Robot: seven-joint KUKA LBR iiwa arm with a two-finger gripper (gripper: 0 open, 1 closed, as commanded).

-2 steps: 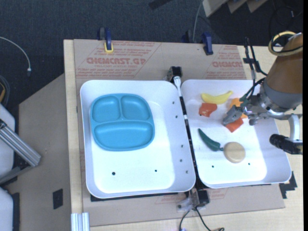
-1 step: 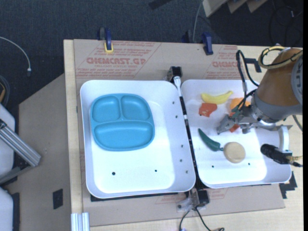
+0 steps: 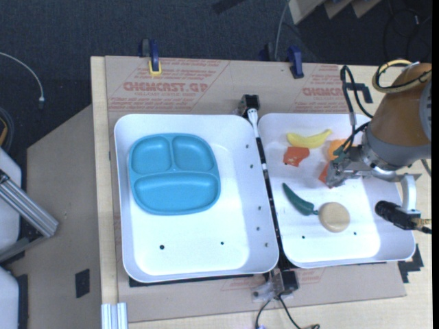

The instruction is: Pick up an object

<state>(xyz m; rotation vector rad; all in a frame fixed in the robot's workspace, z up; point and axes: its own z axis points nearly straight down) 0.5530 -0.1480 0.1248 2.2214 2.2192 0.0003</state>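
Biggest worry from my seat first: the grey arm with the orange band point(image 3: 401, 125) has its tool point(image 3: 334, 175) down low in a crowded patch of the right-hand shallow white bin point(image 3: 363, 249), and the orange-red piece point(image 3: 324, 173) sits right against it. Honestly I can't tell from this angle whether the tool is apart or together, or whether it has anything clamped at all. My guess is a lift from here could come up with nothing, or nudge the neighbours sideways, because everything up there is packed close.

The brown cardboard-covered surface point(image 3: 206, 81) carries both bins side by side. The left-hand shallow white bin point(image 3: 199, 252) holds a light blue plastic divided plate point(image 3: 175, 173) with three compartments, nothing in them.

The right bin has all the pickable stuff: a round tan ball-like object point(image 3: 335, 216) near the front, touching the end of a dark green curved pod-shaped piece point(image 3: 298, 199); a yellow toy banana point(image 3: 309, 139) toward the back; a small red chunk point(image 3: 295, 156) just below it; and a small orange bit point(image 3: 337, 147) next to the tool.
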